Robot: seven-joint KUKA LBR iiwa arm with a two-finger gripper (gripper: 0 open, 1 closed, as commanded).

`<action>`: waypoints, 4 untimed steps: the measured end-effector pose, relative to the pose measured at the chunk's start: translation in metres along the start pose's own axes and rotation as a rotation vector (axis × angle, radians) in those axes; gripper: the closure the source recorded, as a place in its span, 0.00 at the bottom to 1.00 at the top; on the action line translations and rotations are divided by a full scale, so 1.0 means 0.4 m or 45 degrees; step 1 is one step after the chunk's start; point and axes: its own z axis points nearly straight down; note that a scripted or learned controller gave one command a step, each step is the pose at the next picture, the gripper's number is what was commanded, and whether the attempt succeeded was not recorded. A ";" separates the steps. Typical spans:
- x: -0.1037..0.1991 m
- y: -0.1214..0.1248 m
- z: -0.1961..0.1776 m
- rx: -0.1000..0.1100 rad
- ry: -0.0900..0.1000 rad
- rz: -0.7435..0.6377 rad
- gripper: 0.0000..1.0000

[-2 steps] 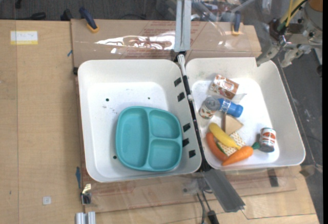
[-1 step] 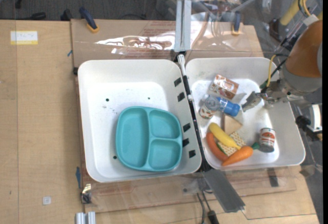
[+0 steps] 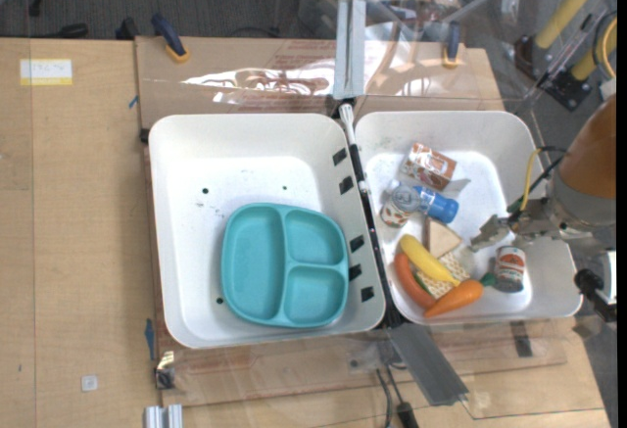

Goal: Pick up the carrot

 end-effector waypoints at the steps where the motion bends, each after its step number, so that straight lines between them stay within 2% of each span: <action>1: 0.132 -0.113 0.001 -0.009 -0.010 0.294 0.00; 2: 0.273 -0.116 0.001 -0.012 -0.009 0.730 0.00; 3: 0.265 -0.105 -0.029 -0.028 -0.009 0.736 1.00; 4: 0.266 -0.118 -0.019 -0.009 -0.012 0.739 0.00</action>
